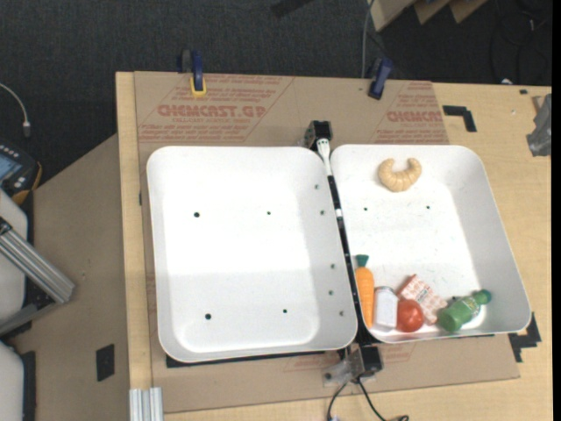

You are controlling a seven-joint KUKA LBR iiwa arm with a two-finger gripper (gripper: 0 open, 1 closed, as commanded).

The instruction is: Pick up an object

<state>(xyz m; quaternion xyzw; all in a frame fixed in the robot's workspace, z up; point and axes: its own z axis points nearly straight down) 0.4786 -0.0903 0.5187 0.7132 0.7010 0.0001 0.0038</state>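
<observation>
The right bin (456, 226) holds all the objects. A tan croissant (400, 173) lies alone near its far edge. Along its near edge sits a cluster: an orange carrot (365, 283) against the left wall, a small white block (385, 306) beside it, a red tomato (409, 316), a red-and-white patterned packet (422, 292) and a green bottle (462, 311) lying on its side at the near right corner.
The left bin (237, 253) sits beside the right one, joined by a black divider strip (335, 209). Both rest on a brown board (263, 103) held by blue clamps (195, 70) at the far edge. A grey piece (540, 130) pokes in at the right edge.
</observation>
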